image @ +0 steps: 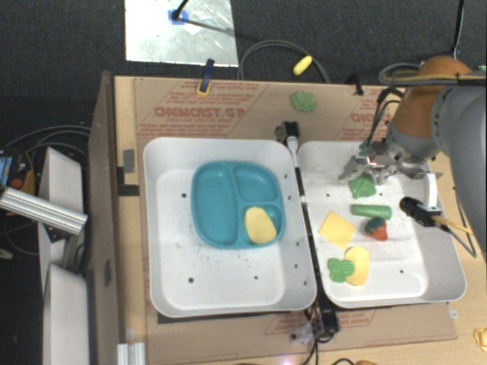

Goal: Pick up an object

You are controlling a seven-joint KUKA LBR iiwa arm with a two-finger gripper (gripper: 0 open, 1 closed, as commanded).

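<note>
My gripper (368, 166) hangs low over the back of the right bin (441, 276), reaching in from the right. Directly below it, touching or nearly touching its tip, lies a green leafy toy (363, 186). In front of that lie a dark green cucumber (370, 211) and a small red piece (378, 231). A yellow wedge (336, 228) lies to their left. Near the bin's front sit a yellow piece (358, 265) and a small green broccoli (337, 268), touching each other.
The left bin (171, 280) holds a teal divided plate (224, 204) with a yellow lemon-like toy (261, 225) in its front right compartment. On the cardboard behind the bins lie a green ball (304, 101) and a yellow-blue clip (205, 80).
</note>
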